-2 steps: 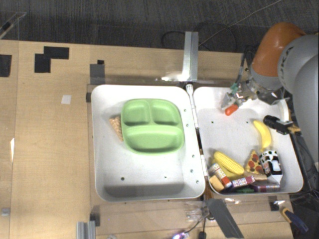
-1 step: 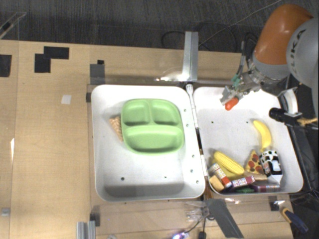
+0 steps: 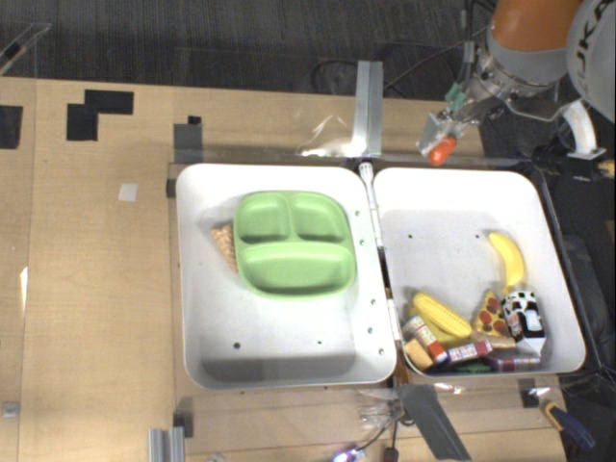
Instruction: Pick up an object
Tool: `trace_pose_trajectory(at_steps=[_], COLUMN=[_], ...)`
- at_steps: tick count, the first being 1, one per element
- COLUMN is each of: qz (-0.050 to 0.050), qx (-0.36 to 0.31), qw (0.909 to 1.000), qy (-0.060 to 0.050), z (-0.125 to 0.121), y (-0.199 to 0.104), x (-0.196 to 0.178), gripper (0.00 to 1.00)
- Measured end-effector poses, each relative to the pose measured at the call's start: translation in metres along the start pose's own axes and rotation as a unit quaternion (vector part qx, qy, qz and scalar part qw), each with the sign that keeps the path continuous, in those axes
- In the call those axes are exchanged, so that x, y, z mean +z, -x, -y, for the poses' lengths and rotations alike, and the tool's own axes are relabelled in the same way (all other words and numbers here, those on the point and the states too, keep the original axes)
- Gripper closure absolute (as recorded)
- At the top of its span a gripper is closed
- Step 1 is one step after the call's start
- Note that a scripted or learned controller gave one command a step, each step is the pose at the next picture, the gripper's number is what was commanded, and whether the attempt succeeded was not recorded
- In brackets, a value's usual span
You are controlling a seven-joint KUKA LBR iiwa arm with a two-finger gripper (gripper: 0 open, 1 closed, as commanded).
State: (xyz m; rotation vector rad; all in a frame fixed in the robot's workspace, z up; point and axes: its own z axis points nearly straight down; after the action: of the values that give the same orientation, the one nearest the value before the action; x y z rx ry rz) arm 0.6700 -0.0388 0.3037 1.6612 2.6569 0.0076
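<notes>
My gripper (image 3: 441, 142) hangs above the bench just beyond the far edge of the right bin (image 3: 452, 210), near the metal divider post. A small orange-red object (image 3: 442, 150) shows between its fingertips, lifted clear of the bin. In the right bin's near right corner lie a banana (image 3: 507, 256), a yellow corn cob (image 3: 441, 316), a pizza slice toy (image 3: 491, 314), a black-and-white spotted item (image 3: 523, 314) and several small bottles and markers (image 3: 472, 354).
The left bin (image 3: 207, 345) holds a green divided plate (image 3: 294, 243) with a tan waffle-like piece (image 3: 223, 246) tucked under its left edge. A metal post (image 3: 369, 104) stands behind the bins' shared wall. Cables run behind the right bin.
</notes>
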Motion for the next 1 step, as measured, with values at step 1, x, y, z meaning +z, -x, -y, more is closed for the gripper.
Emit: trace_pose_trajectory(at_steps=[1], qz=[0.001], qx=[-0.071], qw=[0.9975], qy=[0.001], z=[0.005], y=[0.0115], x=[-0.135], gripper=[1.0])
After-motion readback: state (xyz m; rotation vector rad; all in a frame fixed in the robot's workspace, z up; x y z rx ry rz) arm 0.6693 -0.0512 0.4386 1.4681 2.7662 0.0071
